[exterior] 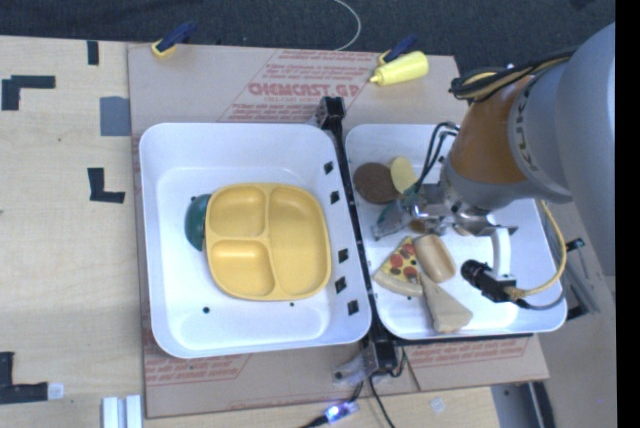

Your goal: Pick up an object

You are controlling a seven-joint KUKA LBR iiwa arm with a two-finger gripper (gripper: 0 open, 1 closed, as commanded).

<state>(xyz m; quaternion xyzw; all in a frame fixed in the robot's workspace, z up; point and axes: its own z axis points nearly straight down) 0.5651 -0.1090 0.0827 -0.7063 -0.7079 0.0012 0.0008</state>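
gripper (405, 216) | jaw state: cannot tell | pizza slice (400, 267) just below, brown disc (374, 181) just above | risk: crowded toys, fingers may nudge instead of grasp

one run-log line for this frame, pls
arm: over right bin | gripper: low among toys, grip unclear | nearby: brown disc, pizza slice | left bin: yellow divided plate

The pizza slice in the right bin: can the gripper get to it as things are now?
Probably yes. The pizza slice lies flat in the right bin with nothing on top of it, and the gripper hangs just above it. A tan piece touches its right side and may crowd a finger.
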